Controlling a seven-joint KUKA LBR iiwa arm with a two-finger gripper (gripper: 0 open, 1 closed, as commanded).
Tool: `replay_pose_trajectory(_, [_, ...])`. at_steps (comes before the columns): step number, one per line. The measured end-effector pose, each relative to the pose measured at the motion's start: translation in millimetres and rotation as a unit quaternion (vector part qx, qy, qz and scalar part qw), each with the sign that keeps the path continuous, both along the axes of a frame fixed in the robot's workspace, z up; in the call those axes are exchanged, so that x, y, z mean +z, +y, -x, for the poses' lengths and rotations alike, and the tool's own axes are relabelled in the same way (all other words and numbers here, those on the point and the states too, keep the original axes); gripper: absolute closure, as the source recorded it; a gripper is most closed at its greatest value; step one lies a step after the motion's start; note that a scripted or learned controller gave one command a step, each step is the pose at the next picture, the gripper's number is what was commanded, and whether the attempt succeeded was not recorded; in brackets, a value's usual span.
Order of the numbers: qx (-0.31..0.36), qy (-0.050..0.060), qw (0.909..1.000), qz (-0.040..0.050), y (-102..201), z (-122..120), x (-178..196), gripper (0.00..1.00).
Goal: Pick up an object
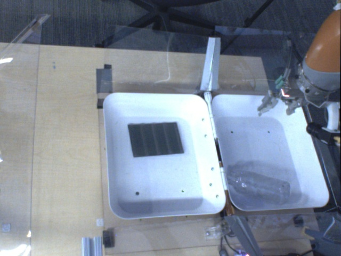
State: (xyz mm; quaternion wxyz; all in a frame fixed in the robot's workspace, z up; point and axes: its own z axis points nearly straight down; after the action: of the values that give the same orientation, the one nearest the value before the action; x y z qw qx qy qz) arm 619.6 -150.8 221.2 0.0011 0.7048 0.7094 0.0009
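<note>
Where the right shallow white bin [314, 193] nears the camera, a clear plastic bottle [259, 182] lies on its side. Left bin [114, 159] holds a dark ribbed rectangular pad [156, 139]. Farther back, the two-finger gripper [278, 104] hangs spread, pinching nothing, above the right bin's rear rim.

Dark ribbed pad [156, 139] in left bin [114, 159], clear bottle [259, 183] in right bin [314, 188].

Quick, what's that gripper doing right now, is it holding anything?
Gripper: open, holding nothing, above the back edge of the right bin.
</note>
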Motion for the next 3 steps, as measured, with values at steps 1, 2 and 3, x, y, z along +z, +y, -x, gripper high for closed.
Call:
replay_pose_trajectory(1, [-0.076, -0.001, 0.9971, -0.0005, 2.8, 31.2, -125.0, 0.00])
replay_pose_trajectory(2, [-0.052, -0.003, 0.9986, 0.0006, -45.5, -7.0, -74.1, 0.00])
replay_pose_trajectory(3, [-0.093, -0.002, 0.9957, 0.0006, -25.7, -36.4, -55.6, 0.00])
